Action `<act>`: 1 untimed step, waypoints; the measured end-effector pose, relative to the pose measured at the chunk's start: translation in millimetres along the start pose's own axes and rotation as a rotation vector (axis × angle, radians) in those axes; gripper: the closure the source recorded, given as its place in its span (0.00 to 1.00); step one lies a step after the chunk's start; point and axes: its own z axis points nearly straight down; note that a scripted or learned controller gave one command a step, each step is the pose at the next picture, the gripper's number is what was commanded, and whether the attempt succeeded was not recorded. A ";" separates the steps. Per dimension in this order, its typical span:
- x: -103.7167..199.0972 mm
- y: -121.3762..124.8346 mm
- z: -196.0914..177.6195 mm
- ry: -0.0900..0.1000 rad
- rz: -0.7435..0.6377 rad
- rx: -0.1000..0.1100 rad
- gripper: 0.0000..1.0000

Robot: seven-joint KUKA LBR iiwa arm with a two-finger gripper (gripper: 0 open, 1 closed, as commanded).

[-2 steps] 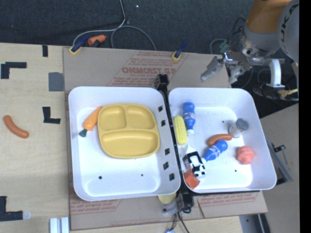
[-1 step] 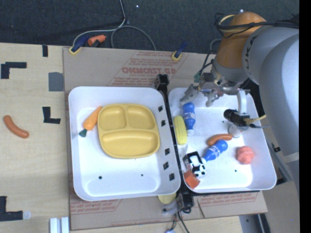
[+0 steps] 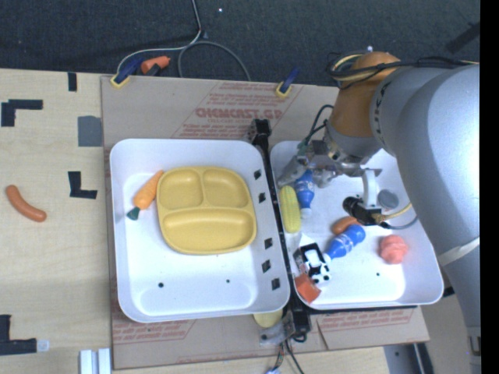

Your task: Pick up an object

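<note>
Glossy white plastic bins (image 3: pixel 132 287), matt yellow plastic divided plate (image 3: pixel 207 209), smooth grey metal arm (image 3: pixel 437 131), printed brown cardboard sheet (image 3: pixel 226 111), pale wood-look counter (image 3: pixel 47 271).

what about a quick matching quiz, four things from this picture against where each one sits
Things:
1. yellow divided plate
2. carrot
3. corn cob
4. sausage

Places:
A. on the wooden bench, outside both bins
B. middle of the left bin
C. right bin, along its left wall
D. left bin, beside the plate's left edge

Pairs: 1-B, 2-D, 3-C, 4-A
</note>
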 end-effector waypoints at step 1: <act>0.1 1.1 -13.1 0.001 0.000 -0.001 1.00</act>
